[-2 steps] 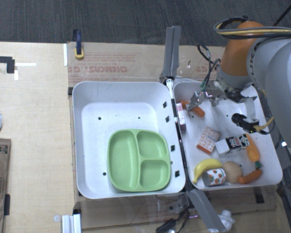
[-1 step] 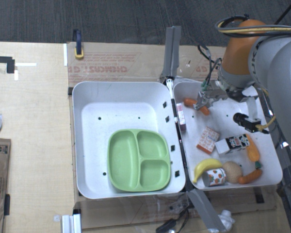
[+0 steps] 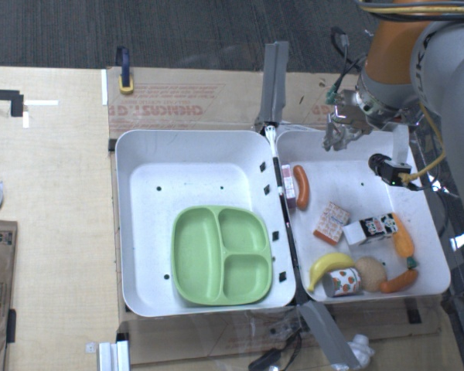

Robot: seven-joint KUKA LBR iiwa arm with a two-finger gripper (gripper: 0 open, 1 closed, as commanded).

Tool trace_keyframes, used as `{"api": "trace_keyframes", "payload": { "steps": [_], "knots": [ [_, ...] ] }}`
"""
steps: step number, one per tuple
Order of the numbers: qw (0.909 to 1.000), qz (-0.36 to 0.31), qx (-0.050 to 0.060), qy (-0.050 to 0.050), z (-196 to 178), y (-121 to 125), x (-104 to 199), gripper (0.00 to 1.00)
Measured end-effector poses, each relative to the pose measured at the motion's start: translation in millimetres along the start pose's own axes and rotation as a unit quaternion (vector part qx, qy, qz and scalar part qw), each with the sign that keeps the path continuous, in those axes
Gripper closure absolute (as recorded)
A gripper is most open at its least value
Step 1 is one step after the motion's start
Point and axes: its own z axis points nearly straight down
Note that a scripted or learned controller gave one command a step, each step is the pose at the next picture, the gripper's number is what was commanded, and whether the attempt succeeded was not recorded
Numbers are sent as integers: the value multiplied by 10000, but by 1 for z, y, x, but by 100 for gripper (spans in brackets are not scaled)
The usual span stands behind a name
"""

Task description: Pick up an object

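- Reaching in from the upper right, grey arm with orange band, cut off by the frame edge.
- Left bin: white, shallow, rounded corners; holds a matte green three-compartment plate, lower centre.
- Right bin: lower right corner partly hidden by the arm's cabling.
- Gripper hangs over the right bin's upper edge; small, dark, cluttered by cables, cannot tell its finger state. Nothing seen held.
- Objects cluster at lower right: curved yellow banana, red sausage, orange carrot, printed carton, small can, label unreadable.
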Motion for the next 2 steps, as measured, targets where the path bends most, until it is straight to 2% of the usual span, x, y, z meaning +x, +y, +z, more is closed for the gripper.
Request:
{"api": "trace_keyframes", "payload": {
  "steps": [1, 2],
  "knots": [
    [10000, 0, 3, 0, 0, 0, 0, 0],
    [10000, -10, 3, -11, -9, 0, 0, 100]
  ]
}}
